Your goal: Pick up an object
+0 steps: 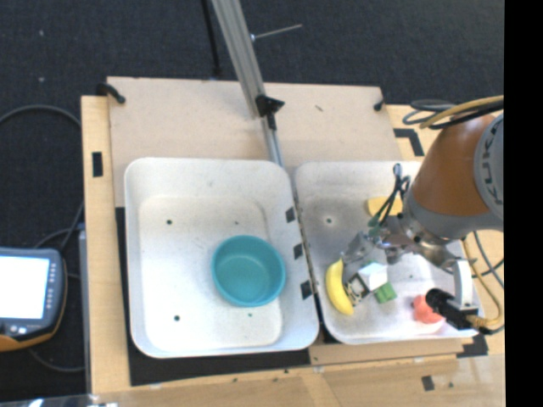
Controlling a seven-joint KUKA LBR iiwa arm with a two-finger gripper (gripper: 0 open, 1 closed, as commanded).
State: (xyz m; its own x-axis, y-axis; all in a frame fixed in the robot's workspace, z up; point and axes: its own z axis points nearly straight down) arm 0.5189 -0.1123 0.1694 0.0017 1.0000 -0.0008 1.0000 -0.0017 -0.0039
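Below the gripper, whose opening cannot be told, a banana lies at seven o'clock in the right bin: probably light, smooth, curved; grasp across its middle.

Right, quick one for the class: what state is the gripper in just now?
Gripper: cannot be told. It is down in the right bin, next to the banana and the green block.

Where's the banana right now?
In the camera view, the banana lies in the right bin, near its left wall, just left of the green block and below the hand.
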